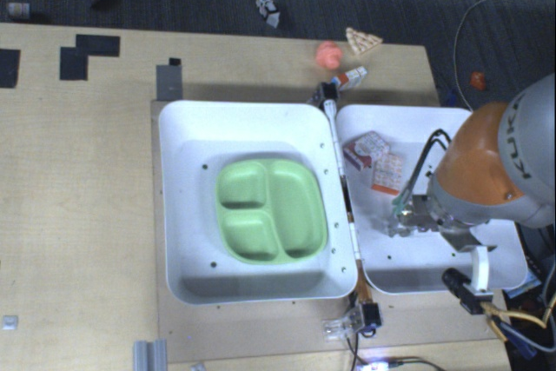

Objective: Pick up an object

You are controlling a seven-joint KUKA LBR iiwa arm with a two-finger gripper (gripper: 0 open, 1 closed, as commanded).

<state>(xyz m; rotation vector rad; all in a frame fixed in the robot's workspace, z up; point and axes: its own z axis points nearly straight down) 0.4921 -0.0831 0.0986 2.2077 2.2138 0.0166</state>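
We are hovering our gripper [401,220] low in the right bin [382,269]; its grip we cannot tell. The packets [376,158] are lying toward eleven o'clock of it.

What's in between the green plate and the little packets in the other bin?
In the camera view, the two bins' touching rims lie between the green plate and the packets; otherwise only bare white bin floor.

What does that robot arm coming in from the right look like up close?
The arm is bulky and rounded, grey with a broad orange band above the wrist and dark lettering on the grey shell. A thin black cable loops along its side. It ends in a small metallic gripper over the right white bin.
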